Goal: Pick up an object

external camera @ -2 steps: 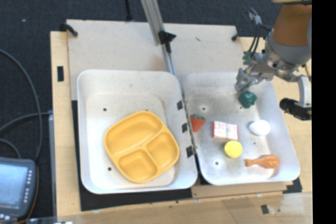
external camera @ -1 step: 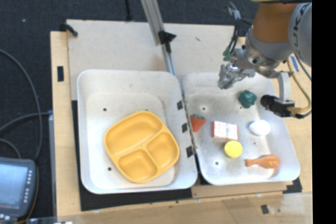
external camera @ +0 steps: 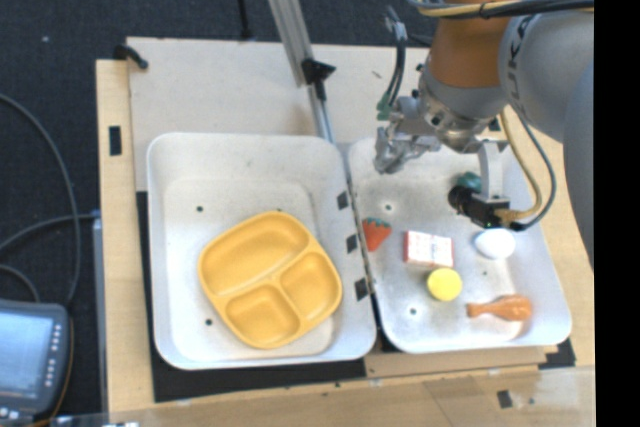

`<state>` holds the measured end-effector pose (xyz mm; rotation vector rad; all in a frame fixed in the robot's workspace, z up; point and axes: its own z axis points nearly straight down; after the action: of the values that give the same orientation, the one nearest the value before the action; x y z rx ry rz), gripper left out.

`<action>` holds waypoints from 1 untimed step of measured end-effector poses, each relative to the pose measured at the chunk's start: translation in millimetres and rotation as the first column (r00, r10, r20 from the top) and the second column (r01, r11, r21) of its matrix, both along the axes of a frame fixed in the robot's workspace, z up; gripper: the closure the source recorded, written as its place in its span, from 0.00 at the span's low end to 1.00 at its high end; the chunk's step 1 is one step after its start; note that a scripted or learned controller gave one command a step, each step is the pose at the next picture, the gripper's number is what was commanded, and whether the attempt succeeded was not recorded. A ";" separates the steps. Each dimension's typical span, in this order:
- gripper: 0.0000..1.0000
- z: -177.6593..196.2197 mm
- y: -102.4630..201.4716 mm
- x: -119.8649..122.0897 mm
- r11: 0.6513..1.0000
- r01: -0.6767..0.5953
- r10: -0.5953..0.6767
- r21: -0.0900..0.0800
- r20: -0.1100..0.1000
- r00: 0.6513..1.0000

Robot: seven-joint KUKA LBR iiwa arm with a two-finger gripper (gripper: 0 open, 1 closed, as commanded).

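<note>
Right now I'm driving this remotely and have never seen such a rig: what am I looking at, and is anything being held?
You have one camera view, fixed above the bench and looking down at a slant. The grey machine with the orange band is a robot arm reaching in from the right. Its end effector hangs over the far left corner of the right bin; I can't tell whether it is open, and nothing shows in it. The left bin holds a yellow divided plate. The right bin holds a strawberry toy by its left wall, a small red and white box, a yellow ball, a white egg-like thing and an orange drumstick toy. All lie loose.
</note>
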<state>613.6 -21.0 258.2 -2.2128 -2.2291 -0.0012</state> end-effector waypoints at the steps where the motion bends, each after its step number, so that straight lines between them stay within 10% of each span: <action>1: 1.00 -13.1 56.9 4.0 1.000 0.000 0.000 0.000 -0.002 1.000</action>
<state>617.6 35.9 245.2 -2.2126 -2.2281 0.0009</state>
